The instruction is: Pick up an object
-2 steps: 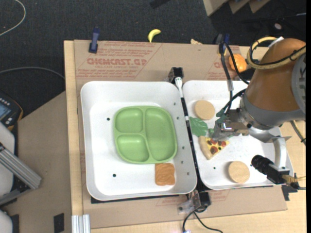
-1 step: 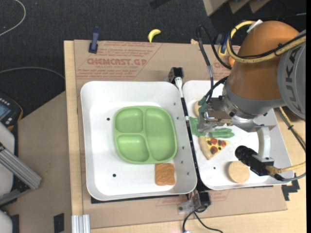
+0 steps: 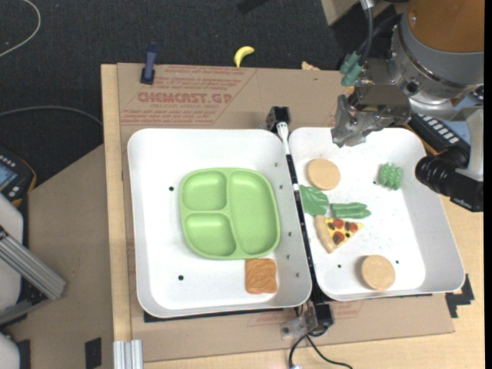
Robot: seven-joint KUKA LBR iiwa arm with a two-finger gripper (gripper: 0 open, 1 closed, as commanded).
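The gripper point(image 3: 350, 133) hangs over the right bin point(image 3: 430, 229) — above a round cookie point(image 3: 324, 174) and pizza slice point(image 3: 337, 232); a green tray point(image 3: 228, 212) fills the left bin point(image 3: 154, 206).

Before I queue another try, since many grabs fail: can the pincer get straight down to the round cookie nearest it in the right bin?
Probably yes. The pincer hangs above the right bin's far edge, and the tan cookie lies flat just below it, apart from the green leafy piece, with nothing on top.

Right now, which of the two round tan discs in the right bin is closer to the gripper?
The upper disc, just below-left of the gripper. The other disc lies by the bin's near edge.
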